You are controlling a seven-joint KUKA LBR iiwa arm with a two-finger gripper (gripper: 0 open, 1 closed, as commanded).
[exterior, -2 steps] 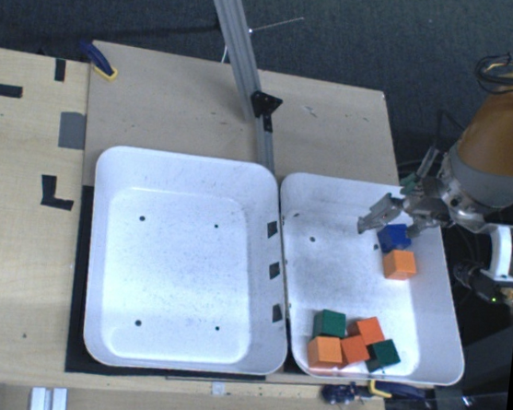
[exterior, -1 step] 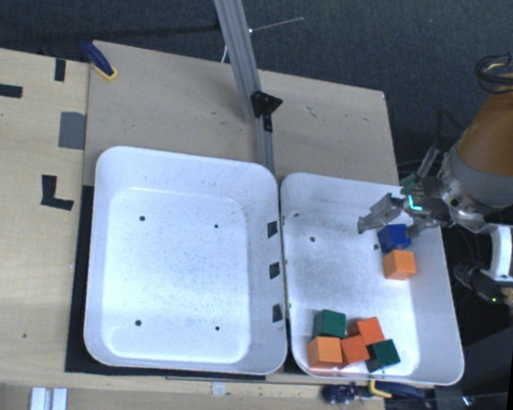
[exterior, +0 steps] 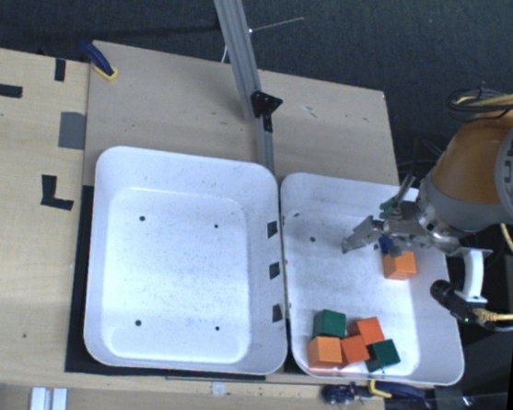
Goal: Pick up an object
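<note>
- The right bin (exterior: 331,204) serves as landmark; the end effector (exterior: 375,233) sits over its upper right part, reaching in from that bin's right rim; its fingers look spread, one pointing toward the bin's middle, and nothing shows between them, so I judge it released and not grasping
- An orange cube (exterior: 400,264) lies alone just below and right of the end effector, close to the bin's right wall; it seems the nearest candidate for the pick
- A cluster sits at the bin's lower edge: a green block (exterior: 329,323), an orange block (exterior: 324,350), a second orange block (exterior: 369,330) and a dark green block (exterior: 385,354), touching or nearly so
- To do the step well, I would centre the fingers over the lone cube, align them with two flat faces, descend straight, then clench; the cluster is packed and harder to enter
- Edges: the cube lies near the right wall, so a finger on that side has little room; the bin's middle is open floor, good for approach
- The left bin (exterior: 114,228) adjoins the landmark's left rim; a slanted metal bar (exterior: 244,45) crosses above the surface (exterior: 14,216), beyond both bins' far rims, so lifting straight up looks unobstructed
</note>
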